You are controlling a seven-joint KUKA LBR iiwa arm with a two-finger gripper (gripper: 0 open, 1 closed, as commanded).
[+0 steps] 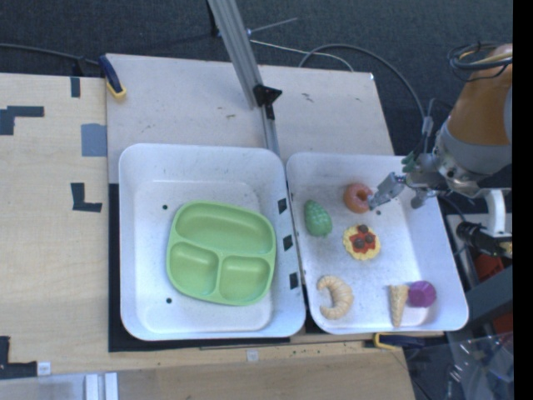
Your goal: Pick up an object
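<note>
We see the right bin (433,248) crowded: a donut (357,197), green toy (317,218), small pizza (361,242), croissant (335,296) and ice-cream cone (399,303), with bare floor along its right side. The gripper (385,193) reaches in low from the right, just beside the donut (its fingers too blurred to judge). The left bin (137,223) holds a green divided plate (221,252).

pincer (381,198) beside donut (357,197), green tray (221,252)
</note>
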